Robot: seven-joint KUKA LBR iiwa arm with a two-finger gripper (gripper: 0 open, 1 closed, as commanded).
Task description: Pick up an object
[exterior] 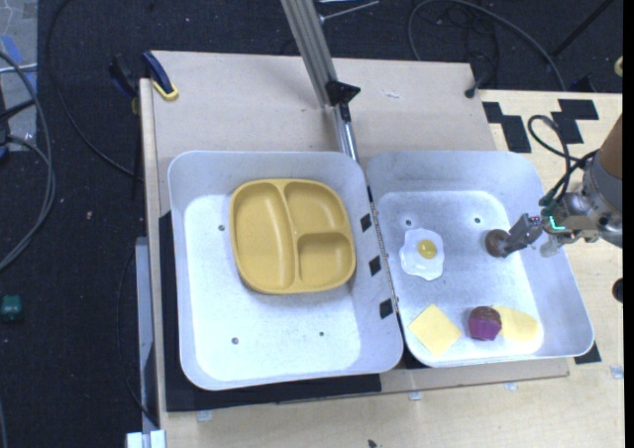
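The gripper reaches in from the right and hangs low over the right bin, its dark tip above the bin's bare floor near the right wall. Its tip reads as 1 dark rounded blob, too small and blurred to judge, so I cannot tell how the pincer stands; nothing can be seen held in it.

4 toy foods lie in the right bin. A fried egg, white with a round yellow yolk, sits near the middle, left of the gripper and apart from it. Along the near edge lie a yellow cheese slice, flat and square, a small purple rounded piece, and a pale yellow piece just beside the purple one on its right. All 3 lie well apart from the gripper.

The left bin holds a yellow plate, smooth plastic with rounded corners and 3 compartments. Both bins are shallow, white and speckled. A slanted metal pole rises behind the bins over the tan bench.
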